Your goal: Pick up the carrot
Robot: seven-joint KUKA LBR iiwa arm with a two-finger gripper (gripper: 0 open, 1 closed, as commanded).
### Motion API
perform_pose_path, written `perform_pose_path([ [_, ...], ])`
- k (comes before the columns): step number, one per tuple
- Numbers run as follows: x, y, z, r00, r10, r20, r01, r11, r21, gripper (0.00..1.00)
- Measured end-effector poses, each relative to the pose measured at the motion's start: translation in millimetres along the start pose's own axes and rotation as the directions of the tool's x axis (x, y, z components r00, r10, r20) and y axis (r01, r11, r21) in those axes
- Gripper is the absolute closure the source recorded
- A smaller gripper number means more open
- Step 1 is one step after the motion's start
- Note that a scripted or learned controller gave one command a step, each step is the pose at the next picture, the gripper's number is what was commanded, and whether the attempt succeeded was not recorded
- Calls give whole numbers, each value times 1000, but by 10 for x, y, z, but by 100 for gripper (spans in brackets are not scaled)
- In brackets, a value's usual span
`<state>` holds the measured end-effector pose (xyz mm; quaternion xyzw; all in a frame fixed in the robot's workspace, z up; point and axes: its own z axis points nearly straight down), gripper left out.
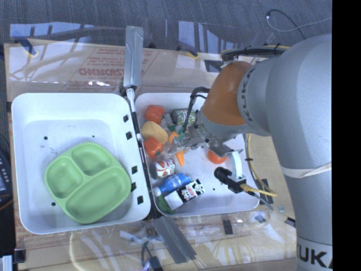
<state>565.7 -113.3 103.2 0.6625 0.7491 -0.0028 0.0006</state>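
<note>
The carrot shows as a small orange wedge in the middle of the right bin, with a bit of green just above it. My gripper is low in that bin, directly over the carrot's upper end, and hides most of it. The grey arm with its orange band reaches in from the right and covers the bin's back right part. I cannot tell whether the carrot is held.
Crowded around the carrot are an orange-red ball, a yellow piece, a red piece, a small can, a blue bottle, a cow-patterned item and an orange piece. The left bin holds a green divided plate.
</note>
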Motion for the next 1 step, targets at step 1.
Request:
perform_pose_path([
  [1, -105, 135, -1245, 979, 205, -4, -205, 979, -2, 100],
])
